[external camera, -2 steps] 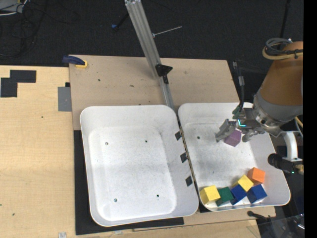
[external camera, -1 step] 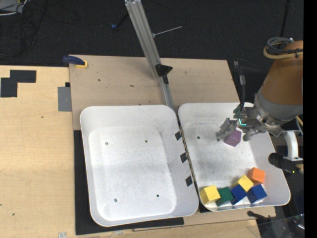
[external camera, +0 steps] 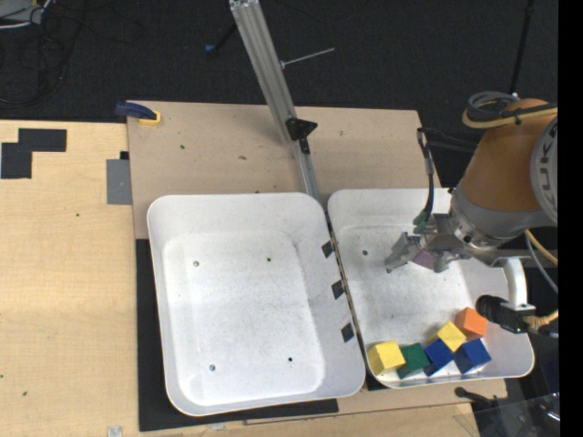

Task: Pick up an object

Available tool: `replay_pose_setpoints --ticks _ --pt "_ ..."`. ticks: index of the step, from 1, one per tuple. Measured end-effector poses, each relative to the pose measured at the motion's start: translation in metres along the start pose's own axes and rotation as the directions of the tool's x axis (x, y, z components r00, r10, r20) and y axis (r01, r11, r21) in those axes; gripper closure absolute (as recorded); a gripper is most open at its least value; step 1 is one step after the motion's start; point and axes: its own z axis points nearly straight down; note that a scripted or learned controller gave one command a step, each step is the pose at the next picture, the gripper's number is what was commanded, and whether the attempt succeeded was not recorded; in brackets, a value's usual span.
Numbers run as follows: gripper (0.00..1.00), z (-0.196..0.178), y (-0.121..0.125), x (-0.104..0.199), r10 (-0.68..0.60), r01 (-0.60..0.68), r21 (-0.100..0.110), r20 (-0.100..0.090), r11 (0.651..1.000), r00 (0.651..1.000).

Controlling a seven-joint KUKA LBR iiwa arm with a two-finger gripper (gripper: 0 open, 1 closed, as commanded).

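My gripper [external camera: 412, 253] hangs over the middle of the right bin [external camera: 383, 221], under the grey and orange wrist. A small purplish patch shows right by it, too unclear to name. Several blocks lie in the bin's near right corner: a yellow block [external camera: 386, 355], a green block [external camera: 413, 360], a blue block [external camera: 438, 357], a second yellow block [external camera: 451, 337], another blue block [external camera: 472, 355] and an orange block [external camera: 472, 321]. The gripper is up and to the left of this cluster, apart from it.
The left bin [external camera: 173, 235] sits beside the right one, with black clips [external camera: 337, 289] along the shared edge. A slanted aluminium post [external camera: 269, 71] rises behind the bins. The arm's body and cables crowd the right side.
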Motion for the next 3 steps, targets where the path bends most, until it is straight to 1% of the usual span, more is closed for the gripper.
replay_pose_setpoints --ticks 1,2,3 --pt "0.0 0.064 0.001 0.0 0.0 0.0 0.002 -0.001 1.0 1.0" --pt "0.0 0.1 0.002 0.001 0.003 -0.003 -0.007 0.0 1.0 1.0" --pt "1.0 0.089 0.002 -0.001 0.013 -0.013 -0.006 -0.001 1.0 1.0"
